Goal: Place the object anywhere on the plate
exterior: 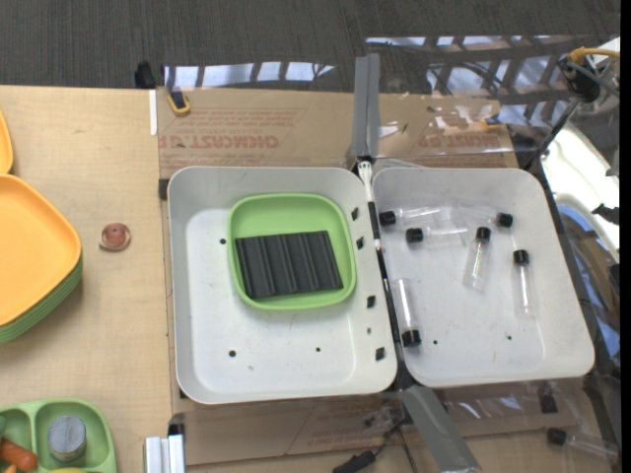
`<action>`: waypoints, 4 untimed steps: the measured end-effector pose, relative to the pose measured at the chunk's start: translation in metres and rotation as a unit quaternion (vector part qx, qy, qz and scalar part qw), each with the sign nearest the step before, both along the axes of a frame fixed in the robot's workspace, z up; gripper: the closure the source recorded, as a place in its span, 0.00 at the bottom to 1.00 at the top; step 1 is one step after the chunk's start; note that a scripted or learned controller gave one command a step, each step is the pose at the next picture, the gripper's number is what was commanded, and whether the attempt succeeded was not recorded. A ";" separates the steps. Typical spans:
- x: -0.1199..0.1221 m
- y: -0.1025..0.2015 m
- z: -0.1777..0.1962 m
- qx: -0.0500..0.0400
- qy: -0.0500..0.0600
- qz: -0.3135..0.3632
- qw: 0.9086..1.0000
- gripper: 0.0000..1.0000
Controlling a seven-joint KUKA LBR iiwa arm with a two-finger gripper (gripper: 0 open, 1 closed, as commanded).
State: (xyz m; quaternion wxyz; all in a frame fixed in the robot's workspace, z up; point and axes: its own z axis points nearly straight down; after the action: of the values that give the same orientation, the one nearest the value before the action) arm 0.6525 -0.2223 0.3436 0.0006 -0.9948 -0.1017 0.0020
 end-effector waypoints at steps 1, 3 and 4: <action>-0.001 0.001 -0.043 0.000 0.001 -0.001 1.000 0.00; 0.002 0.001 -0.035 0.000 0.000 0.000 1.000 0.00; 0.000 0.001 -0.082 0.000 0.000 -0.002 1.000 0.00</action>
State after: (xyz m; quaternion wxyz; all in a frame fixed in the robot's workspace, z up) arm 0.6523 -0.2212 0.2620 0.0008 -0.9950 -0.1002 0.0023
